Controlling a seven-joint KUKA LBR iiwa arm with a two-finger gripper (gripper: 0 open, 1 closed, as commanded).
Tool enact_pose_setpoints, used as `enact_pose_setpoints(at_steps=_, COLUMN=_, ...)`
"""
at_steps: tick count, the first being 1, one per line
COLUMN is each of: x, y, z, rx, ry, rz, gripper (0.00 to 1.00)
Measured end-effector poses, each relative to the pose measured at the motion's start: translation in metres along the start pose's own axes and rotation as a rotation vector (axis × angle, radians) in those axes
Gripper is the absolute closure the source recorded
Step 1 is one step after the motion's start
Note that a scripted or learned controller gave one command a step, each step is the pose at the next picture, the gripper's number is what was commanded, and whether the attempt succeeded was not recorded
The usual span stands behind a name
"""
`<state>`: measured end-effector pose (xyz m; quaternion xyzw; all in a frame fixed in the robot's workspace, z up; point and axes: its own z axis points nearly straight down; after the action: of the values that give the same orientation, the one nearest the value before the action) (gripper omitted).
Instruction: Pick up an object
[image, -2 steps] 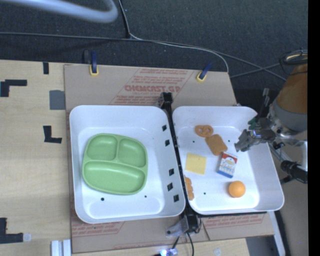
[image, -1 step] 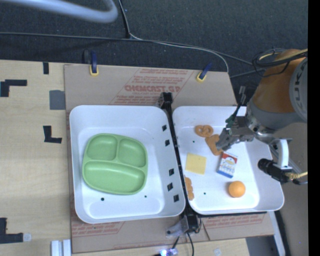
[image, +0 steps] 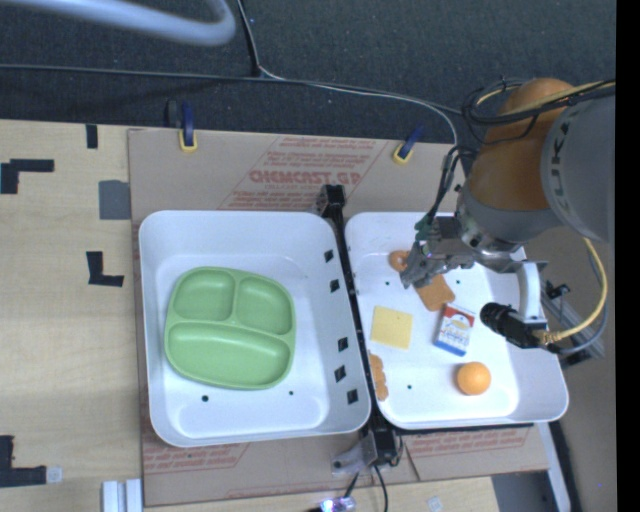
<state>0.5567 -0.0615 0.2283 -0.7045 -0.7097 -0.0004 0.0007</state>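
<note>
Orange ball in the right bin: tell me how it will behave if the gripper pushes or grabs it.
The orange ball looks round and smooth, so a push would probably send it rolling across the right bin. It sits apart from the other items, so little would stop it. Its curved surface may slip out from between closing fingers.

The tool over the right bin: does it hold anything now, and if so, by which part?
It cannot be told. The tool is low over a brown cracker near the back of the right bin, but no item is plainly seen in its grip.
</note>
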Motion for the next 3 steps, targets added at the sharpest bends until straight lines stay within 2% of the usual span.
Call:
enact_pose_setpoints(at_steps=1, x=0.05, y=0.014, z=0.012, rx=0.002, ry=-0.001, rz=0.001, gripper=1.0)
enact_pose_setpoints(at_steps=3, x=0.137, y=0.039, z=0.006, rx=0.0, ry=0.0, rz=0.001, gripper=1.0)
